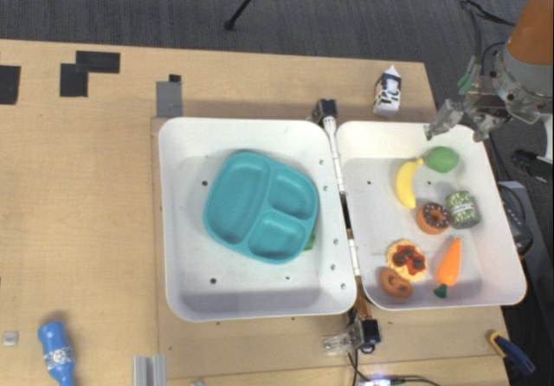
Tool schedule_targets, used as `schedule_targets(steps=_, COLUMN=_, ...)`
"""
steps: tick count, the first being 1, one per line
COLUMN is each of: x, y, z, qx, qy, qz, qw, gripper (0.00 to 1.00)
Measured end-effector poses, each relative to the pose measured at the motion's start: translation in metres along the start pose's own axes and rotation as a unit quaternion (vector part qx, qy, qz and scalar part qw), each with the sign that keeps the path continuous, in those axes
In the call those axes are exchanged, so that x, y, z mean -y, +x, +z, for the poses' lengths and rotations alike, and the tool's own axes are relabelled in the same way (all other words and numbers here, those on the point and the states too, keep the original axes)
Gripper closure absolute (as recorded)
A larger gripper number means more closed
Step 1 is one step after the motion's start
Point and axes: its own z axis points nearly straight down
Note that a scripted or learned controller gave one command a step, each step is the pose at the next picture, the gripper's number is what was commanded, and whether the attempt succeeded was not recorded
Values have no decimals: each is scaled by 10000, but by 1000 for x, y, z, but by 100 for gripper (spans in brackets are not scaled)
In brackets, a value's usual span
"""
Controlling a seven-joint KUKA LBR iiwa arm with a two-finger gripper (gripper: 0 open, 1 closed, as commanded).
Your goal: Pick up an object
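Above the right bin's [485, 293] far rim, the claw [457, 120] hangs released, grasping nothing. Toys crowd that bin's right half: green ball [442, 159], banana [407, 183], donut [432, 216], carrot [447, 264]. Its left strip lies open. A teal plate [261, 206] occupies the left bin [190, 289].

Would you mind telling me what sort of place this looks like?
Most likely a robotics lab set up for grasping trials: a plywood bench bears two white bins, toy food such as a banana and carrot fills one, and a robot arm reaches in.
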Motion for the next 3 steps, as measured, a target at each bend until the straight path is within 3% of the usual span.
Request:
schedule_targets(steps=1, x=21, y=25, z=131, qx=-9, qy=26, qz=393, qw=9992, gripper=0)
schedule_targets(steps=2, x=32, y=21, z=158, qx=1, qy=-13, qz=-310, qw=9995, gripper=0)
schedule_targets(steps=3, x=30, y=21, z=146, qx=7, qy=-40, qz=-316, qw=9995, gripper=100)
